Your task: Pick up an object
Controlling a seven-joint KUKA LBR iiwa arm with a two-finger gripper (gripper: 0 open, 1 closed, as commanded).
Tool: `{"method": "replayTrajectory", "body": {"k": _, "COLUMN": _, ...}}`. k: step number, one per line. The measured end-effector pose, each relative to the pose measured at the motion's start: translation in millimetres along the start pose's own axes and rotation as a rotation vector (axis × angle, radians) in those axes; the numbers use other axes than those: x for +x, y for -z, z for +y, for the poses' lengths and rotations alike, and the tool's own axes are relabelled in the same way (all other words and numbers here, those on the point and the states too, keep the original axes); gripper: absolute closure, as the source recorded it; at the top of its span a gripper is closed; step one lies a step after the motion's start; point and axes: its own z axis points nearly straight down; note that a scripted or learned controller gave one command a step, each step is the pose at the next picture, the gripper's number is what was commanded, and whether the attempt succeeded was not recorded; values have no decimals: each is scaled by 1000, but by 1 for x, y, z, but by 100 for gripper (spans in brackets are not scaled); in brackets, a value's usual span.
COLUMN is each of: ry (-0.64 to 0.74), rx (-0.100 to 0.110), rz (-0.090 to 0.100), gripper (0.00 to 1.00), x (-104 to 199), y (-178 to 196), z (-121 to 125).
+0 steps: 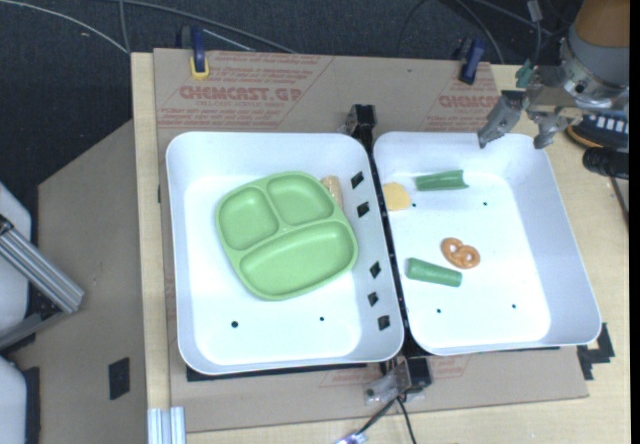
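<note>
Fingers (492,135) of the gripper (518,133) are seen spread and empty above the right bin's (560,232) far edge; the pretzel (460,253) is left lying mid-bin, probably awaiting a descent.

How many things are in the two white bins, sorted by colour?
Green: 3, the divided plate in the left bin, plus the upper stick and lower stick in the right bin
Yellow or tan: 2, the piece by the plate and the yellow piece
Orange: 1, the pretzel
Total: 6
</note>
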Motion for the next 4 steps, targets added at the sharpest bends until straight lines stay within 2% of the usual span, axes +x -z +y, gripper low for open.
{"method": "replayTrajectory", "body": {"k": 1, "ry": 3, "rx": -14, "rz": -2, "gripper": 0, "x": 1, "y": 9, "z": 2}}
{"method": "replayTrajectory", "body": {"k": 3, "ry": 3, "rx": -11, "rz": -1, "gripper": 0, "x": -8, "y": -99, "z": -7}}
{"method": "replayTrajectory", "body": {"k": 4, "ry": 4, "rx": -11, "rz": -2, "gripper": 0, "x": -7, "y": -142, "z": 0}}
